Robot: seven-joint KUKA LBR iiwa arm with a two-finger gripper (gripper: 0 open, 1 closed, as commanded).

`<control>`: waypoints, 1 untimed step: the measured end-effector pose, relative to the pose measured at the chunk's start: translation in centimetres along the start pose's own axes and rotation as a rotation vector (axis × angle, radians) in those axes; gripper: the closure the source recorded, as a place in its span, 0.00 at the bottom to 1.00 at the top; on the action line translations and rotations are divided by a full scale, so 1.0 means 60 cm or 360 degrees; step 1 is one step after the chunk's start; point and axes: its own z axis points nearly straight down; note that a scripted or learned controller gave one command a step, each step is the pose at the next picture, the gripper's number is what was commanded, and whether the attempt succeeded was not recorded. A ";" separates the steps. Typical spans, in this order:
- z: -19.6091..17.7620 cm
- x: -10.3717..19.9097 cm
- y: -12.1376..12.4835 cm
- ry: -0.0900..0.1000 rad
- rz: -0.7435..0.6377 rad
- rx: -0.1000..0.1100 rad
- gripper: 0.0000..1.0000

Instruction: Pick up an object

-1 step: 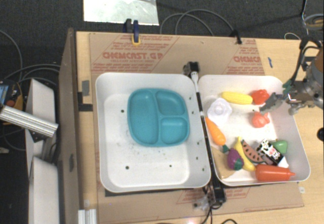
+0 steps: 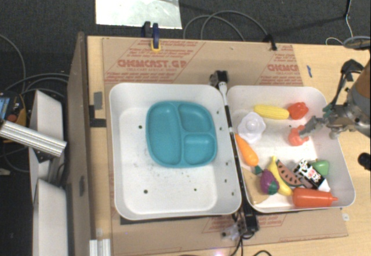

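The right bin [image 2: 333, 105] holds several toy foods. A yellow corn cob [image 2: 271, 112] and a red tomato [image 2: 298, 110] lie at the back. A white cup [image 2: 251, 125] and an orange carrot [image 2: 247, 151] sit near the left wall. At the front are a purple eggplant [image 2: 267, 180], a banana [image 2: 280, 181], a watermelon slice [image 2: 288, 172], a cow-print carton [image 2: 309, 174], a green piece [image 2: 322, 165] and an orange-red bottle [image 2: 313, 197]. My gripper [image 2: 311, 125] reaches in from the right, just above and beside a small red piece [image 2: 297, 136].
The left bin [image 2: 124, 150] bears a teal divided plate [image 2: 181, 134]. A black clamp [image 2: 219, 79] sits on the divider between the bins at the back. The arm's grey body [image 2: 351, 113] hangs over the right bin's right rim.
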 end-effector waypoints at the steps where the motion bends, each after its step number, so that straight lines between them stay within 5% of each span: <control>1: 0.040 0.013 0.058 -0.0001 -0.0012 -0.0011 0.00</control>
